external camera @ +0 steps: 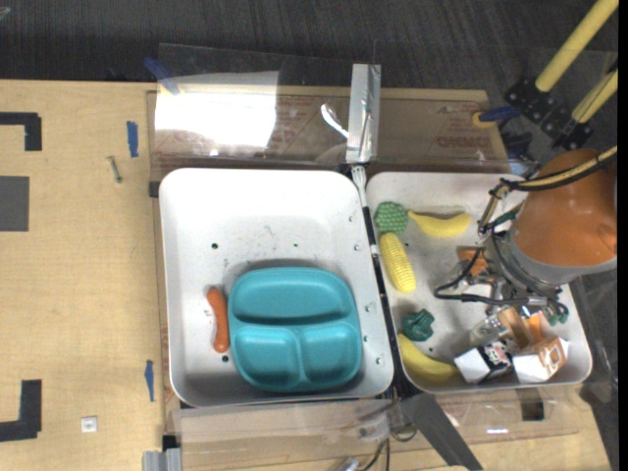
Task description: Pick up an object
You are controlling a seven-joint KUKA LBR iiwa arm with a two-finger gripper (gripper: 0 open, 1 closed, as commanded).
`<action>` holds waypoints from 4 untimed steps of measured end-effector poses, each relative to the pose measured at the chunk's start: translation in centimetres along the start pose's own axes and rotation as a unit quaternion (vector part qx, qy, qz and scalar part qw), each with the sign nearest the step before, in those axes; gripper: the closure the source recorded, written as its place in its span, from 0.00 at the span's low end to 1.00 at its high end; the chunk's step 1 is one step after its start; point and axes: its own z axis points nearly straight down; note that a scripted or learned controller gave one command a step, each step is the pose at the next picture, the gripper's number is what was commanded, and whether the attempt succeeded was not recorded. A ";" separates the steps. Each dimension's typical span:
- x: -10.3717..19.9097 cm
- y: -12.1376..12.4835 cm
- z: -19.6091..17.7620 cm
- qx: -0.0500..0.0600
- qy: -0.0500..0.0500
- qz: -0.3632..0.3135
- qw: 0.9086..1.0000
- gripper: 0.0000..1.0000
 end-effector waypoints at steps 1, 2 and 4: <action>-5.9 2.7 0.0 -0.002 0.000 0.055 0.998 0.00; -6.1 2.7 -1.1 -0.001 -0.002 0.054 0.999 1.00; -12.6 0.6 -22.5 -0.001 -0.001 0.007 1.000 1.00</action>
